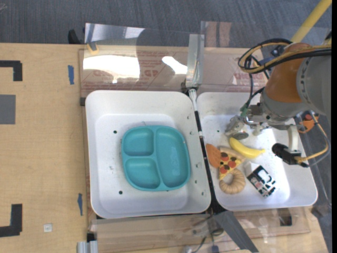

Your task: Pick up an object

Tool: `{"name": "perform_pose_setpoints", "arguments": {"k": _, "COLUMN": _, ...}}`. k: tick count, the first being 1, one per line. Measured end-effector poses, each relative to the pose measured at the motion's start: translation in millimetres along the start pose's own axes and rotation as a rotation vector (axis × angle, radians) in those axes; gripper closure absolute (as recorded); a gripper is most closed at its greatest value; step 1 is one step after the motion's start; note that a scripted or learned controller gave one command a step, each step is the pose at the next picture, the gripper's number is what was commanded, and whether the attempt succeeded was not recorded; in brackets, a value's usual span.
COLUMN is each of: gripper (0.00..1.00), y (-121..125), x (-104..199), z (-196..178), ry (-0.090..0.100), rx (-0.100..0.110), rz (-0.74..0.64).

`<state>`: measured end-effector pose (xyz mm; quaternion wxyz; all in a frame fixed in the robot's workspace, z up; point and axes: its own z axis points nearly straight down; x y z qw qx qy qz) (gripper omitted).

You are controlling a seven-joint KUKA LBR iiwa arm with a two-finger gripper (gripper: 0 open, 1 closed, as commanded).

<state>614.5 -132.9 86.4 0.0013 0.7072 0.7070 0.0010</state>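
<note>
In the right-hand shallow white bin [300, 191], the grey arm with its orange band [281, 83] reaches in from the right, and its two-finger gripper [238, 126] hangs over the bin's upper left area. The jaws look parted, with nothing seen between them, though glare and cable clutter make the fingertips hard to read.

The nearest candidate is the yellow plastic banana [245, 148], lying on the bin floor just below and slightly right of the jaws in this view. Its long axis runs from upper left to lower right, with a gentle curve. A grasp would best close across that axis, so the jaws would need to sit square to it.

Other contents lie further off: an orange pizza-slice toy [224, 159] touching the banana's lower side, a tan ring-shaped bagel toy [233, 182] below it, and a small black-and-white block [261, 181] beside that.

The left bin [100, 120] holds a teal three-compartment plate [156, 157], well apart from the gripper.
</note>
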Motion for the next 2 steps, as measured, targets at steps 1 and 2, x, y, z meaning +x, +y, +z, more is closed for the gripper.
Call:
{"name": "perform_pose_setpoints", "arguments": {"k": 1, "gripper": 1.0, "y": 2, "x": -1, "z": -13, "ry": -0.002, "rx": -0.008, "rz": 0.001}}
{"name": "perform_pose_setpoints", "arguments": {"k": 2, "gripper": 1.0, "y": 40, "x": 82, "z": -107, "ry": 0.003, "rx": -0.008, "rz": -0.01}}
